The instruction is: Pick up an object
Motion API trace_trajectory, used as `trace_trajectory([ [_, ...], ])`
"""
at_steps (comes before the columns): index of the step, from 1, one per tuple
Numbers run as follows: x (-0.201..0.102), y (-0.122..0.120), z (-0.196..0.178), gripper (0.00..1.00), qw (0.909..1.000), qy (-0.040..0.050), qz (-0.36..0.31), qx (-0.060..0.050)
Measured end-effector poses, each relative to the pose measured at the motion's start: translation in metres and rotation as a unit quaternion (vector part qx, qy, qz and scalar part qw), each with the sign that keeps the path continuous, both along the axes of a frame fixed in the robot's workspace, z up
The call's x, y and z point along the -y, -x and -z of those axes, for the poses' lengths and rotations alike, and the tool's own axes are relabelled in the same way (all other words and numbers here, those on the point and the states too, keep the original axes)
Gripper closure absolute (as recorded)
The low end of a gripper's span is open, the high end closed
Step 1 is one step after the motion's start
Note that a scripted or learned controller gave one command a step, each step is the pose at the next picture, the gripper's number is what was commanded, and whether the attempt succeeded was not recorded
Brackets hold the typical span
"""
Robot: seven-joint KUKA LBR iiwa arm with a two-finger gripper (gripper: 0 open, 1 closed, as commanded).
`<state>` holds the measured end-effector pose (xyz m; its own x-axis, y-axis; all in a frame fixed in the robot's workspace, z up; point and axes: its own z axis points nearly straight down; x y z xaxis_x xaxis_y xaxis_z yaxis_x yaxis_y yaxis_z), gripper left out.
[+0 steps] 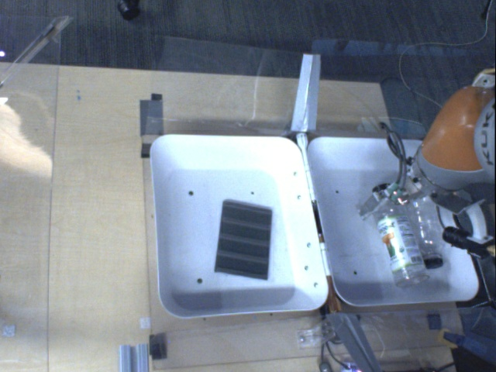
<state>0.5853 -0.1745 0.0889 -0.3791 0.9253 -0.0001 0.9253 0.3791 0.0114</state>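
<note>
Pincer [394,195] position is recorded over the upper middle of the right bin [341,161], at the end of the arm [457,134] entering from the right; whether it is wide or narrow cannot be told, as its tip is lost among cables and glare. From the left, a pale wooden bench [77,246] is seen, partly covered by a clear sheet with bright reflections. The left bin [167,208] is set on the bench, and one dark ridged slab [245,239] is laid flat in its middle, slightly tilted and well apart from all four walls. A metal strip [308,91] is fixed behind the point where the two bins meet. The bins are placed side by side with rims touching. In the right bin, a clear bottle [403,242] with a printed label is laid on its side, its length running from upper left to lower right, and its dark cap [432,263] is turned toward the bin's lower right corner. The bottle's upper end is located just below the pincer; contact between them cannot be confirmed, and the bottle is not seen gripped. The orange band on the arm is visible at the right edge, above the bottle.
</note>
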Motion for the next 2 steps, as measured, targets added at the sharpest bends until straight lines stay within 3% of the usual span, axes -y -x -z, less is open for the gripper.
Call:
trace_trajectory([
  [1,-0.003,-0.003,-0.011,1.0,1.0,-0.0012,0.0,0.003],
  [2,-0.069,-0.022,-0.117,1.0,0.9974,0.003,-0.071,-0.001],
])
